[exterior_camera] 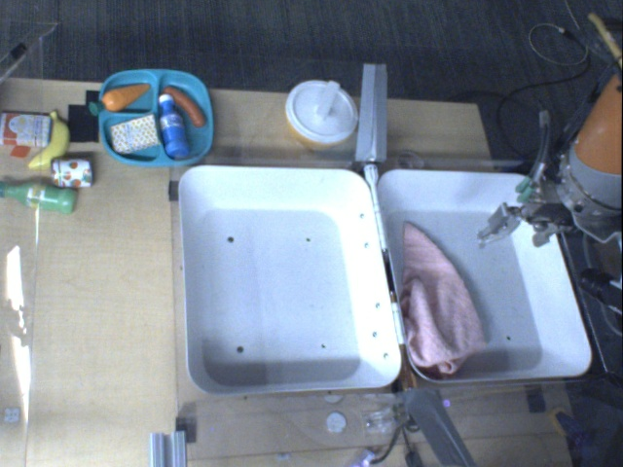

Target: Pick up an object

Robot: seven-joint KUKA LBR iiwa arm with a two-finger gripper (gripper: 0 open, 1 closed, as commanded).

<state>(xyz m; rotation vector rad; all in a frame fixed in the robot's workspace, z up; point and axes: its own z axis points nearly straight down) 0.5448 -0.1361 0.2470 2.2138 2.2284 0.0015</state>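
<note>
Grey metal jaws (518,224) are hanging over the upper right part of the right bin (545,358), their two fingers spread apart with nothing between them. The pink cloth (438,305) is lying crumpled below and to the left of the jaws, well apart from them, along the bin's left wall. The left bin (282,270) is sitting just beside the right bin, a grey divider bar (371,115) rising between them at the top. On the pale wooden worktop (88,309), a white lidded cup (322,113) is standing above the left bin; a blue compartment tray (156,117) of toy food is resting further left. Dark carpet (292,17) is covering the floor beyond.
</note>
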